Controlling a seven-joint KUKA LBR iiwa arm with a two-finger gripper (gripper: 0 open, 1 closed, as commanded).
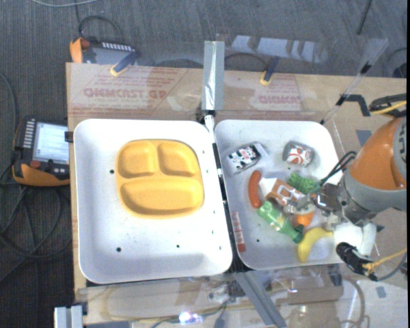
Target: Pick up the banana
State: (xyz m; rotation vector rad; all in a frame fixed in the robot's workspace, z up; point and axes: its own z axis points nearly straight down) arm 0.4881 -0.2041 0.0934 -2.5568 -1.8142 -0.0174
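On the bench I count two shallow white bins side by side: the left bin (96, 251) and the right bin (260, 132). I see one yellow-orange tray (160, 178) lying flat in the left bin; it is smooth moulded plastic with rounded corners and three compartments, two small ones at the far side and one wide one at the near side.

I count one banana (311, 243) in the right bin, near its front right corner. It is yellow, smooth and slightly curved. Its long axis goes diagonally, from the lower left end toward the upper right end, which points at the arm.

Around it I see one red sausage-shaped toy (254, 188), one green bottle-like piece (279, 220) just beside the banana, one small orange piece (302, 219), one leafy green piece (303, 182), one black and white carton (244, 156) and one round red and white can (298, 156).

One arm (383, 169) reaches in from the right, grey with an orange band. Its gripper (328, 201) hangs over the pile, above the banana's upper end. I think it does not touch the banana, but the view is cluttered, and I cannot tell if it is released or clenched.
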